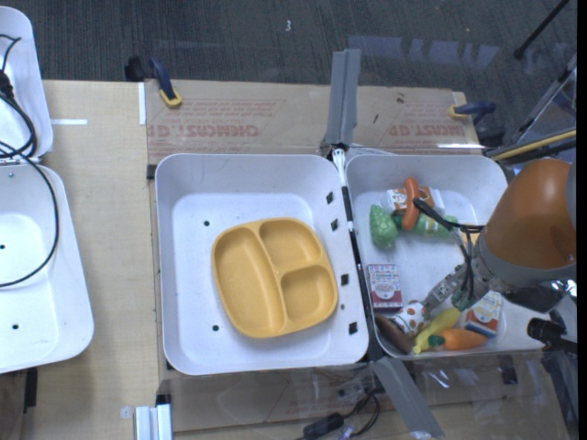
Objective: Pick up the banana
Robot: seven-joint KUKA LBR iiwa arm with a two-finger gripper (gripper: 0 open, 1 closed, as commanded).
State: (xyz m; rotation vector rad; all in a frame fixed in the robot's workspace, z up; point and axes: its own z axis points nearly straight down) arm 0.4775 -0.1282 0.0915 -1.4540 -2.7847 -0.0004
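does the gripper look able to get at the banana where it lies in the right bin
Probably yes. The gripper hangs right above the banana in the right bin, its top uncovered. It is crowded, though: an orange carrot lies against it, with a small carton close by.

Fixed overhead view, slanted down

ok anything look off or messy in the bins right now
Nothing spilled or broken. The right bin is cluttered: the banana is wedged in a pile at its near edge, with a carrot against it and the gripper right above. The yellow divided plate sits slightly askew in the left bin.
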